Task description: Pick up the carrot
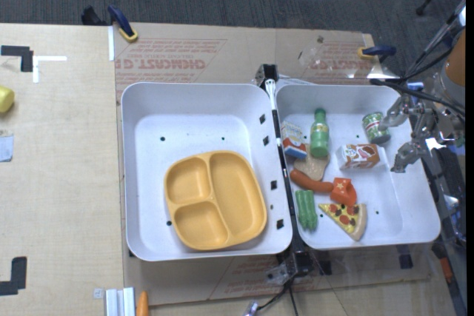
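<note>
Pizza slice (345, 217) lowest in right bin (415, 222), lower right of frame. Carrot (312, 180) lies just above it, beside red pepper (343, 191), untouched. Hand (409, 135) at right edge over bin rim; fingers spread, holding nothing, likely staging before descent.

I can't make out whether the metal end effector (412, 135) is parted or closed; its tips blur against the white bin's rim (415, 159). The grey arm behind it is cut off by the right edge. Far to its left, a small yellow object (5, 99) is clipped by the left edge.
</note>
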Robot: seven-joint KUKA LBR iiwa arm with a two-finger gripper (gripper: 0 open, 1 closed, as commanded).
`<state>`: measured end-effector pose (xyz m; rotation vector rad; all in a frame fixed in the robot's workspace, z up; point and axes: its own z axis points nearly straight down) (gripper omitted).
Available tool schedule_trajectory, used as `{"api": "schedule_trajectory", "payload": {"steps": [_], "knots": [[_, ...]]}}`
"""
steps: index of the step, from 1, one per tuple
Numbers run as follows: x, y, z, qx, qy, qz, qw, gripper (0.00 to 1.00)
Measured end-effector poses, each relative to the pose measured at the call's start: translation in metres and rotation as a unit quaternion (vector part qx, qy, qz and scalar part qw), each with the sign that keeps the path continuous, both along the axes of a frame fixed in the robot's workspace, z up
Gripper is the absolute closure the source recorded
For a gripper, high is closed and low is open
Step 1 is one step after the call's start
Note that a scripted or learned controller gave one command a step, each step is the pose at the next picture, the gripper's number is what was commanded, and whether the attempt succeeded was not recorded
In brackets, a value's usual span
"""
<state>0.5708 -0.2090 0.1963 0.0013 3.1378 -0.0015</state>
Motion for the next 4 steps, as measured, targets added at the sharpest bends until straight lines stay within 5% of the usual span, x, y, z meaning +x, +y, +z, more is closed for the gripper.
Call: {"api": "schedule_trajectory", "payload": {"steps": [1, 2, 3, 4], "knots": [[-0.022, 0.059, -0.051, -0.0001, 0.0, 0.084, 0.9965, 0.0], [-0.083, 0.119, -0.004, 0.0001, 0.0, 0.149, 0.9888, 0.0], [-0.07, 0.118, -0.104, 0.0001, 0.0, 0.197, 0.9804, 0.0], [-0.066, 0.118, -0.095, -0.0015, -0.003, 0.199, 0.98, 1.0]]}}
